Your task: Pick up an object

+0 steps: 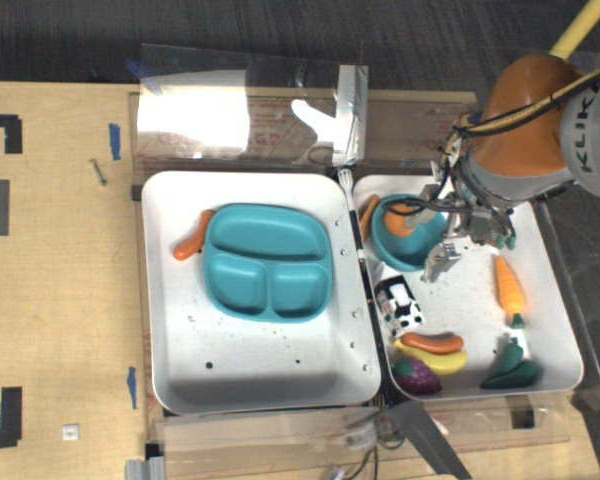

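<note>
My gripper [470, 246] hangs low over the right bin [555, 318], at the right rim of a teal bowl [405, 243] that holds an orange piece [398, 220]. It looks open, and nothing shows between its fingers. Loose in this bin lie a carrot [510, 286], a black-and-white cow toy [402, 306], a hot dog [432, 343] on a banana [446, 360], purple grapes [414, 375] and a dark green vegetable [512, 370].
The left bin [170, 318] holds a teal divided plate [268, 260] with an orange sausage [192, 236] by its left edge. A raised divider [362, 268] separates the bins. A clear plastic sheet [240, 118] lies behind the left bin.
</note>
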{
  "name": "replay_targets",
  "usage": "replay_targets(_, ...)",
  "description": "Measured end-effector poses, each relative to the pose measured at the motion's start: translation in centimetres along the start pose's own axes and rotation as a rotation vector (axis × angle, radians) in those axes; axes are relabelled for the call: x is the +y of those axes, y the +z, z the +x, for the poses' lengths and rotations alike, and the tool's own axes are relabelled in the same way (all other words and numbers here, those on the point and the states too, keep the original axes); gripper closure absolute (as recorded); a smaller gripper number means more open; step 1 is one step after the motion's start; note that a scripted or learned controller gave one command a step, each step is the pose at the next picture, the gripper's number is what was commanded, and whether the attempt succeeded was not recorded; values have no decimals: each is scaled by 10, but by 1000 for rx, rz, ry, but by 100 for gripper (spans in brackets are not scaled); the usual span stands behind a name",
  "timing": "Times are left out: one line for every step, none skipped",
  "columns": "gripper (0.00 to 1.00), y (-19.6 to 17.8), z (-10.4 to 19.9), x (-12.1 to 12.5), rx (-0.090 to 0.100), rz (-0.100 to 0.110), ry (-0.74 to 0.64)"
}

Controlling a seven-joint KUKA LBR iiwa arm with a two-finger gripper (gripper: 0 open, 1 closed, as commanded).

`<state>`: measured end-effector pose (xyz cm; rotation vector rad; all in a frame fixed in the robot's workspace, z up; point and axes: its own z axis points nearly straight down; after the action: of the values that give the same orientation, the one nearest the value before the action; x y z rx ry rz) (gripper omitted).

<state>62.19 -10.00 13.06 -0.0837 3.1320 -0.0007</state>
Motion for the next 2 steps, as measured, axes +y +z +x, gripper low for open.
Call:
replay_targets(0,39,53,-28,-8,2,-64)
replay_targets(0,41,-39,-22,36,5,-485)
